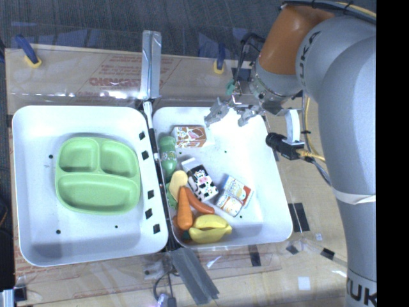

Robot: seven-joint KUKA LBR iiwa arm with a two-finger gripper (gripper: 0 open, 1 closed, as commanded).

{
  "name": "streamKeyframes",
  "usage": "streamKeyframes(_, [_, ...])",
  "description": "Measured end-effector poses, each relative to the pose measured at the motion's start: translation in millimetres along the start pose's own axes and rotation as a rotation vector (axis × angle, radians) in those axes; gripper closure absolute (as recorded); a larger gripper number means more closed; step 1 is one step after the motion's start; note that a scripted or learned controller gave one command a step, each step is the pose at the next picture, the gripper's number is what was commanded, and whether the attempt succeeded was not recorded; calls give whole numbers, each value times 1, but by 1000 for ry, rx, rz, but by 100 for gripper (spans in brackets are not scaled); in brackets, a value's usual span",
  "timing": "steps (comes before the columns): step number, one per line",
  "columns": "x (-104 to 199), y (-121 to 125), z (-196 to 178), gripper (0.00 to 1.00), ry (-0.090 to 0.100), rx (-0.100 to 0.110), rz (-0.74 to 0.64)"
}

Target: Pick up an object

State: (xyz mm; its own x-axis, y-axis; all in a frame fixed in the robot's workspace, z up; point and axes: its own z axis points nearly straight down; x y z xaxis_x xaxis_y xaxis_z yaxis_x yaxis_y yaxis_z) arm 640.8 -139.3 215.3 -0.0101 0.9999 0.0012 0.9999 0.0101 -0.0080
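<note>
- Camera view: the gripper (231,112) hangs over the back edge of the right bin (271,190), fingers (216,114) spread with nothing between them.
- Judged from this, the pick is not yet done: the small carton (190,135), cow-patterned box (202,184), carrot (184,208) and banana (208,229) all lie in that bin.
- The green tray (98,174) sits in the left bin (38,235).
- Red print on the counter (115,72) and the carton labels are too small to read; "KU" shows on the arm (348,94).

- Worktop (307,203): pale wood-toned surface, covered by a clear plastic sheet with red printing at the far side.
- Black tape marks (299,217): several short strips on the near right area.
- Blue clamps (27,51): fixed along the far edge.
- Floor (128,5): dark grey, ribbed texture beyond the worktop.
</note>
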Motion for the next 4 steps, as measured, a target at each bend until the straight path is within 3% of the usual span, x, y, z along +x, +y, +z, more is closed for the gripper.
streamKeyframes(1, [33,-5,113,0,-1,0,4])
streamKeyframes(2, [34,-6,104,100,0,6,1])
streamKeyframes(3, [33,-6,104,0,0,6,0])
streamKeyframes(4, [34,-7,96,100,1,11,-3])
